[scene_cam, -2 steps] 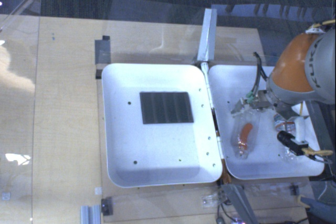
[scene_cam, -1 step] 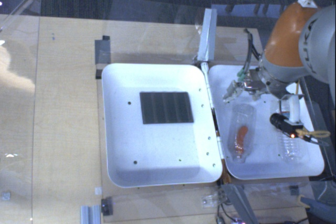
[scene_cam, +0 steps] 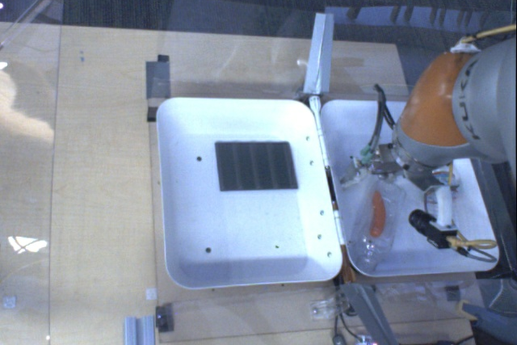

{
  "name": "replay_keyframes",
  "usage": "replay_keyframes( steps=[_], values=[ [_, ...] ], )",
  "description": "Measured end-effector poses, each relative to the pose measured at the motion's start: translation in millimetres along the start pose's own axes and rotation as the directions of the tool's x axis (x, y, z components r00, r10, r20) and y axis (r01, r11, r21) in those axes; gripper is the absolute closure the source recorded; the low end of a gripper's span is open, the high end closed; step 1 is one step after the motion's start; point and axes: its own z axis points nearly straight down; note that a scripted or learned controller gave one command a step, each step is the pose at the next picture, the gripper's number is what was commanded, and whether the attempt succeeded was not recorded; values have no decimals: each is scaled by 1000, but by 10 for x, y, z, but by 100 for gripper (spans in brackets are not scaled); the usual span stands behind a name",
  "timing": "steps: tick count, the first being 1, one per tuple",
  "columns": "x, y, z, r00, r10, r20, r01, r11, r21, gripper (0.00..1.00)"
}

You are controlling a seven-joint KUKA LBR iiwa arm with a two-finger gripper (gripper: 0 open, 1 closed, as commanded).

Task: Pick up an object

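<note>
In the camera view, the arm point(scene_cam: 452, 105) reaches in from the right over the right bin point(scene_cam: 352, 119). Its end effector point(scene_cam: 378, 167) sits low over the middle of that bin. Its tip is a tangle of metal and wire from this angle, so I cannot tell whether it is wide or narrow, and nothing can be seen held in it.

The likely target is a clear plastic object point(scene_cam: 376, 216) with an orange-red piece inside. It lies in the right bin just on the near side of the end effector and close to the bin's left wall. The left bin point(scene_cam: 242, 111) holds only a dark ribbed panel point(scene_cam: 255, 166) at its centre, and both bins rest on the pale wooden bench point(scene_cam: 97, 174).

To do this step well, I judge the end effector should shift slightly nearward and centre over the orange-red piece. It should then close across the object's narrow width, since clear plastic is likely to slip or roll.

No brand, label or writing can be read.
</note>
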Motion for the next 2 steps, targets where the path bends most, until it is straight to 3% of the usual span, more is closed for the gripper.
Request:
replay_keyframes(
  steps=[1, 2],
  values=[
    [-117, -377, 297, 999, 49, 0, -49, 999, -4, 0],
    [-632, 358, 321, 1000, 20, 1, -20, 1000, 0, 0]
  ],
)
